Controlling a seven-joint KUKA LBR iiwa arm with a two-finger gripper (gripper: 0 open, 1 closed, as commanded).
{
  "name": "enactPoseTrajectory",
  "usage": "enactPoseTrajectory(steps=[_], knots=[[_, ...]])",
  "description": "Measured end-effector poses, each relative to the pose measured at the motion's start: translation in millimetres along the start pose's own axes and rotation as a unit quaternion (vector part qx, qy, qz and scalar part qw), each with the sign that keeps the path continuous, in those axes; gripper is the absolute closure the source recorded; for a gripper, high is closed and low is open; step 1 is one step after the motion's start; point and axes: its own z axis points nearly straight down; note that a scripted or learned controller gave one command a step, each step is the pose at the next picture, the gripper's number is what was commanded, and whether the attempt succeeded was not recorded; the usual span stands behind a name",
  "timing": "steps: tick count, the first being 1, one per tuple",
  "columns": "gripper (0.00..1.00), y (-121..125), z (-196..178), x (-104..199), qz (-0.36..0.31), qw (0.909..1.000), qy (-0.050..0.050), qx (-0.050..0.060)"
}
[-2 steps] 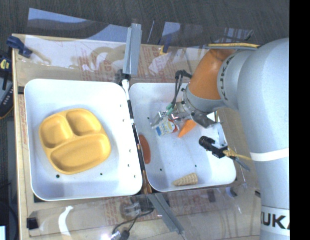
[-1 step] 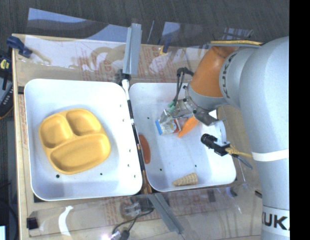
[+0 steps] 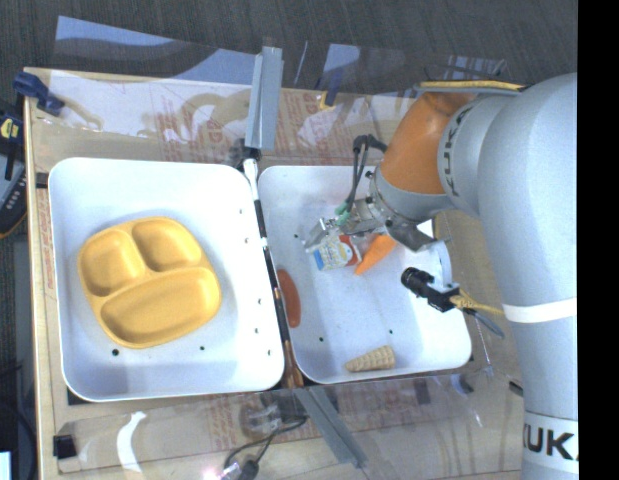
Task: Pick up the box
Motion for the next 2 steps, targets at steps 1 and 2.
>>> enactPoseTrajectory(steps=[1,2], knots=[[1.00,1.0,-10.1,0.0,-0.002,1.0000,-0.002,-0.002],[0.00,1.0,-10.2,0.1,-0.002,1.0000,-0.002,-0.002]])
